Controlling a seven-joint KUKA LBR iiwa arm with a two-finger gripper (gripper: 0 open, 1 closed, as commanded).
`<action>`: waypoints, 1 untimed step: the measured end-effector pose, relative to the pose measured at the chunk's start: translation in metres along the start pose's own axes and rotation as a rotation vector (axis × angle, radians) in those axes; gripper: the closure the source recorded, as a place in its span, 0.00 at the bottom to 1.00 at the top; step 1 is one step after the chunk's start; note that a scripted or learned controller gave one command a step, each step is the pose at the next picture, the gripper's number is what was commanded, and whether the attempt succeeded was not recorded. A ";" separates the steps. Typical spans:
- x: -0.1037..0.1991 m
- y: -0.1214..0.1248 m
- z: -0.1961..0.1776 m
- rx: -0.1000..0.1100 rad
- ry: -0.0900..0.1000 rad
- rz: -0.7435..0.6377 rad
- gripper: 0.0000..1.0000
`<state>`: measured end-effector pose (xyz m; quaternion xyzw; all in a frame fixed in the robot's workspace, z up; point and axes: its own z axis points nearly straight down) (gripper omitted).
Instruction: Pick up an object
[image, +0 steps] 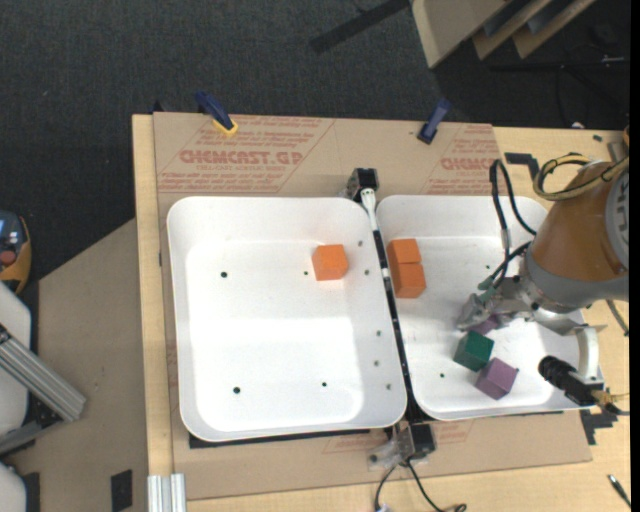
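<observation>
Gripper (488, 312) sits low in the right bin (440, 207), at centre right of the frame. Whether it is open or closed cannot be told. The likely target, the green block (474, 351), lies just below it. The purple block (496, 379) just beside may crowd the grasp, causing a slip.

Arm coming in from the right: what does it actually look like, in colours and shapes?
The arm is a thick, rounded tube with a broad orange band and a grey ring just below it. It narrows to a small gripper of dull grey metal with angular parts. Thin black cables loop beside the orange band and run towards the gripper.
</observation>
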<state>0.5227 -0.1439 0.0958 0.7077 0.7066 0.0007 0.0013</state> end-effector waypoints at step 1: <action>0.065 0.054 -0.094 -0.010 0.002 -0.011 1.00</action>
